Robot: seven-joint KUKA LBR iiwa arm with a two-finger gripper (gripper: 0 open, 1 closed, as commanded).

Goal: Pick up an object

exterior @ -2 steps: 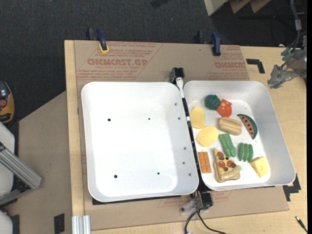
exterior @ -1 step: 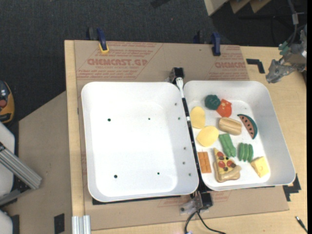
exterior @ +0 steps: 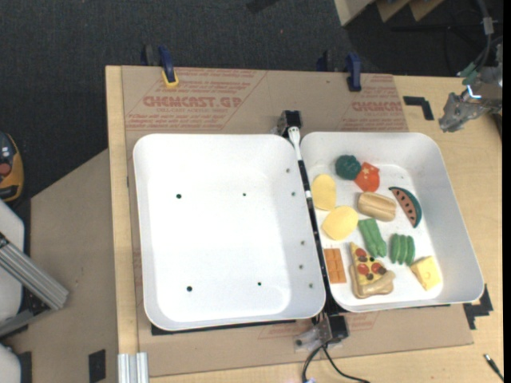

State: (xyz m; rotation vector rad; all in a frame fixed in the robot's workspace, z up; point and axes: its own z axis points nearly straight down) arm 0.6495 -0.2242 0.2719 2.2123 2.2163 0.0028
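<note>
Grey metal gripper point(exterior: 463, 106) sits at the far right edge of the bench, just beyond the far right corner of the right bin point(exterior: 431, 154). Too small and blurred to tell its state. Nothing visible in it.

All toys lie in the right bin, well apart from the gripper. Taking the bread roll point(exterior: 377, 206) as landmark, near the bin's middle:
- red tomato point(exterior: 367, 177) just behind it, with a dark green vegetable point(exterior: 347, 166) to the tomato's left
- watermelon slice point(exterior: 406, 206) just to its right
- two yellow pieces to its left, one point(exterior: 323, 191) further back, one point(exterior: 340, 223) nearer the front
- green pod point(exterior: 371, 236) in front of it, a second green piece point(exterior: 402, 248) beside that
- pizza slice point(exterior: 370, 271) at the front, orange cracker point(exterior: 335, 265) to its left
- cheese wedge point(exterior: 425, 273) at front right

Left bin point(exterior: 152, 214) lies alongside, edges touching. Both bins rest on a cardboard sheet point(exterior: 263, 98), held by blue clamps point(exterior: 167, 64) at its far edge.
</note>
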